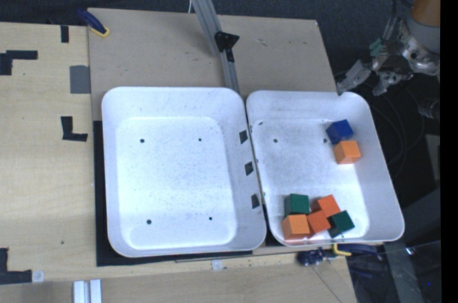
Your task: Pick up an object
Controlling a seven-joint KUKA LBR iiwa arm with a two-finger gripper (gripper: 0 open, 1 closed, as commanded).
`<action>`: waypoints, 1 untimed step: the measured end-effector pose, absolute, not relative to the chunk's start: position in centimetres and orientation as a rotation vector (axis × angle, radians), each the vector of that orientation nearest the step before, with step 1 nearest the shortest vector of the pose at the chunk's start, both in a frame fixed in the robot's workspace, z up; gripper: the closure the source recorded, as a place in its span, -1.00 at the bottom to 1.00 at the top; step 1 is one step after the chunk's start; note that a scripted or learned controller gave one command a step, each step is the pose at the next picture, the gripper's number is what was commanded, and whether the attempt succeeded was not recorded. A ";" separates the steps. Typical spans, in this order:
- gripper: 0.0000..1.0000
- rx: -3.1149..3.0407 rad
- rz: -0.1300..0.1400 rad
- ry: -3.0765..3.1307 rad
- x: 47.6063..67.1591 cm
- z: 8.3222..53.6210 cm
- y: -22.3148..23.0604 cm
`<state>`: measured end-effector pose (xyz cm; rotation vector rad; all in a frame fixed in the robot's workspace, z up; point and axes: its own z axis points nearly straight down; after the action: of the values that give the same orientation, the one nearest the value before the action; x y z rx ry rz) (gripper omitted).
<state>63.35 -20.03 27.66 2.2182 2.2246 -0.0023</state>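
Camera view from above: claw (373, 72) poised past right bin (379, 172) far rim, grip state impossible to tell. Blue cube (339, 130) touching orange cube (347, 151) near that rim; five more blocks (315, 215) clustered at near edge, likely awaiting picking.

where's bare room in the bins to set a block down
The left bin has bare floor across its whole width. In the right bin, the middle is free, between the blue block and orange block by the far right wall and the cluster of green and orange blocks crowding the near edge.
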 end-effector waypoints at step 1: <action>-1.00 2.219 -0.004 2.224 63.3 27.7 -20.1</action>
<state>63.34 -20.07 27.66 2.2190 2.2235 -0.0037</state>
